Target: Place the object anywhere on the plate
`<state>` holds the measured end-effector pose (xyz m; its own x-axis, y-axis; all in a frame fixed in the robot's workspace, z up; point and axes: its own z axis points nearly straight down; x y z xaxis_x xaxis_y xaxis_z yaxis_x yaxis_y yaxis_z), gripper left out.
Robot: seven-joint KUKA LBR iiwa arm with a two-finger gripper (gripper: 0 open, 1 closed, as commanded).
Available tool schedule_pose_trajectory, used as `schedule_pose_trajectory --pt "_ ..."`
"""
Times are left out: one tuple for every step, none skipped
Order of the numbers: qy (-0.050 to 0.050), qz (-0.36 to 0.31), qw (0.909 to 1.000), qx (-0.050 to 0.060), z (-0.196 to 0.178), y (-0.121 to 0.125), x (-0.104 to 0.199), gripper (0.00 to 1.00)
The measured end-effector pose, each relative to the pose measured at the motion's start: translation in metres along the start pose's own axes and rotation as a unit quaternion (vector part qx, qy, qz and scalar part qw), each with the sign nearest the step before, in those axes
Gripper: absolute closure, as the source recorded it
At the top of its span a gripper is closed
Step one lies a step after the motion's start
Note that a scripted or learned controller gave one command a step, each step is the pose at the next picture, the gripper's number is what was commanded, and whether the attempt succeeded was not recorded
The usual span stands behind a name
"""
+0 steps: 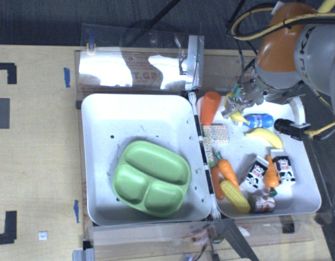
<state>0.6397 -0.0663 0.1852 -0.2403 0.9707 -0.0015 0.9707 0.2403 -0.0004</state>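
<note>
two white bins (97,145) side by side on wooden bench (31,145), blue tape marks (66,76), black tape corners (8,72), clear plastic sheet (135,64) behind left bin

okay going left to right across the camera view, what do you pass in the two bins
Green plate → ear of corn → blue bottle → cow-print carton.

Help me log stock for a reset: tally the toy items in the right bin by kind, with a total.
Carrots: 3
Bananas: 1
Corn cobs: 1
Cow-print cartons: 2
Blue bottles: 1
Checkered packets: 1
Small cans: 1
Total: 10; more may be hidden under the claw.
</note>
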Motion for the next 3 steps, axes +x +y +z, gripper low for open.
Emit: schedule_pose_trajectory --pt "0.001 0.045 0.999 0.001 0.0 -0.01 0.069 1.0" --pt "0.001 0.04 0.9992 0.001 0.001 -0.025 0.149 1.0" --pt "0.002 -0.042 0.9991 -0.01 0.075 -0.055 0.188 1.0"
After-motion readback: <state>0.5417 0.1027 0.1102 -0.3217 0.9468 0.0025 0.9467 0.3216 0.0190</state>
